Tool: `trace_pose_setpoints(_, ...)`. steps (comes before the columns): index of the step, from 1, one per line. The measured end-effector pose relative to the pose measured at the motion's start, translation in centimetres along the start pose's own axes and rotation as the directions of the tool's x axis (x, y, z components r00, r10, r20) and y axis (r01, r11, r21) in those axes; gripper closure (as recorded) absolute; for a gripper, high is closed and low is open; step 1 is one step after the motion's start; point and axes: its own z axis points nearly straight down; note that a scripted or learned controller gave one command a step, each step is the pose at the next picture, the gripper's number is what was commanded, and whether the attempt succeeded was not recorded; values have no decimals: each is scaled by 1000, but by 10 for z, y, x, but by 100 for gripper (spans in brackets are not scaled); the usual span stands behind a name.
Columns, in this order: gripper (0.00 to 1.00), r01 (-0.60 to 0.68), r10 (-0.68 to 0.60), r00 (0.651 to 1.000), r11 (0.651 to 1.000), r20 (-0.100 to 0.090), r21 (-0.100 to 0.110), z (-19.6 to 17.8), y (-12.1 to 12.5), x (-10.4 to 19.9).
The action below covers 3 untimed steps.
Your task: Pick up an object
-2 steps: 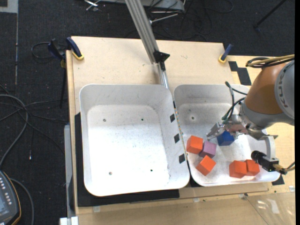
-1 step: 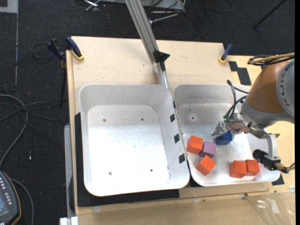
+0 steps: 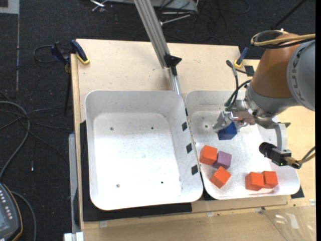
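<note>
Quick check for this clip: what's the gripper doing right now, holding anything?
Gripper: shut on the blue block, over the right bin.

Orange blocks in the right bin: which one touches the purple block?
The orange block at the group's upper left, nearest the bin divider; it sits against the purple block. Whether the lower orange block touches is unclear.

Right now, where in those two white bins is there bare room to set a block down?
The left bin has bare floor from wall to wall. In the right bin, room is tight: orange blocks and a purple block crowd the near half, and the gripper sits at a blue block. A small patch remains by its far-left corner.
</note>
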Motion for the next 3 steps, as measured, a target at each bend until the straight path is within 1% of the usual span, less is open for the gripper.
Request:
trace_pose_setpoints(1,100,-15,15,1000,1000,3,16,78,-6,-57)
trace_pose_setpoints(2,100,1,-1,1000,1000,0,1,-10,13,53)
trace_pose_setpoints(3,100,1,-1,1000,1000,-1,4,6,83,135)
